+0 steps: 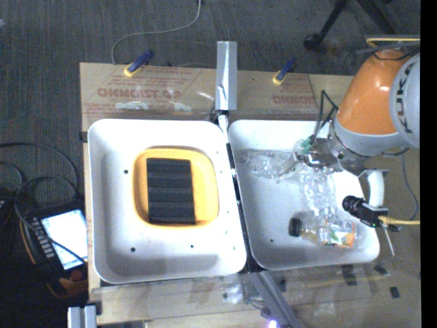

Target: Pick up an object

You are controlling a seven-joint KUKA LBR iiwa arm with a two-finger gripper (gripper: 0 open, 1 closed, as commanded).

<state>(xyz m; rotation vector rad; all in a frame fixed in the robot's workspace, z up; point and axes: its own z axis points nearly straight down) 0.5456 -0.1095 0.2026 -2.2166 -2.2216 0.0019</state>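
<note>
From my remote seat I can't tell the claw's state above the right bin, where a clear bottle lies beside crinkled plastic wrap; I judge it may snag wrap instead or skid off the bottle.

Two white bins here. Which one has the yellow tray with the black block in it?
The left bin. It holds the yellow tray with the black block. The right bin, under the arm, holds clear plastic items instead.
</note>
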